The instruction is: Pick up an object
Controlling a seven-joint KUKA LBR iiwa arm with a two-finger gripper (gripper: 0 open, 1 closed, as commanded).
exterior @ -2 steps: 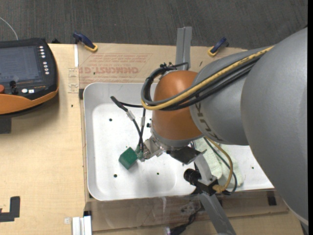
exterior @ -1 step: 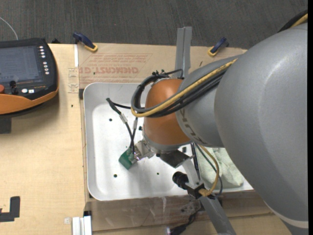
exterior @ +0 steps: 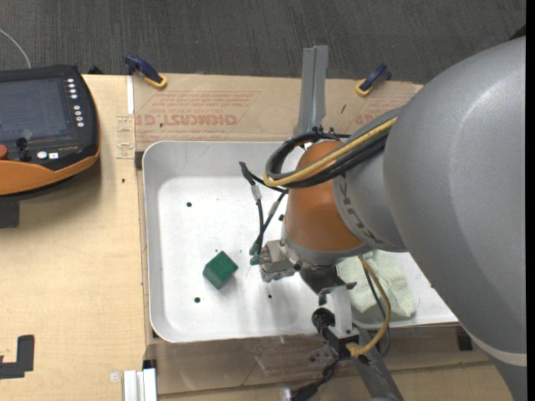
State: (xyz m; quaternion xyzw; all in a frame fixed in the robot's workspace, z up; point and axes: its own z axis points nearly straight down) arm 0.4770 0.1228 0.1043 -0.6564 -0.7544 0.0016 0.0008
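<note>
I see the green block (exterior: 221, 270) near the front edge of the white bin (exterior: 167, 224); the hand (exterior: 272, 261) hovers just beside it, and its opening I cannot tell.

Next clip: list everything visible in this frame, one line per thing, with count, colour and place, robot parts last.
green block: 1, green, lying in the left bin, left of the arm's wrist
white bin: 1 clearly seen, white, centre of the bench
pale foam pieces: a few, whitish, right of the wrist, partly hidden by the arm
clamps: 2, blue and orange, at the far edge of the cardboard
teach pendant: 1, black and orange, far left
cardboard sheet: 1, brown, under the bin
arm: 1, grey with orange band, over the bin
</note>
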